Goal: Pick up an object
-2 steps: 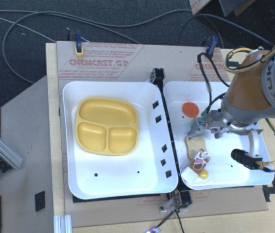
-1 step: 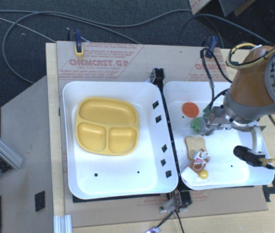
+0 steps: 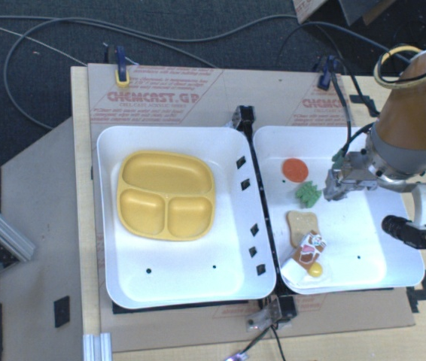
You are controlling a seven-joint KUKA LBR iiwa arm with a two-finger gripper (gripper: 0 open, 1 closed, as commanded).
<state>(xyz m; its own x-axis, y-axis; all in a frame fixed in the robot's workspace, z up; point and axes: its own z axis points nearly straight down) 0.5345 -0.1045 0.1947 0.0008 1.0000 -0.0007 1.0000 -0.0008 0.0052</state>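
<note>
Green broccoli (image 3: 308, 194) lies in the right bin (image 3: 363, 273), just beside the gripper (image 3: 335, 187), which hangs low with nothing visibly held; I cannot tell its state. Tomato (image 3: 296, 170), bread (image 3: 302, 226) and a small toy (image 3: 310, 253) lie near. No pick is done yet; grasp and lift remain.

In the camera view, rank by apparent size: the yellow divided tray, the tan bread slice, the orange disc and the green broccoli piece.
1. yellow divided tray, by far the largest.
2. tan bread slice.
3. orange disc and green broccoli piece: these look about alike, so I won't rank them.
</note>
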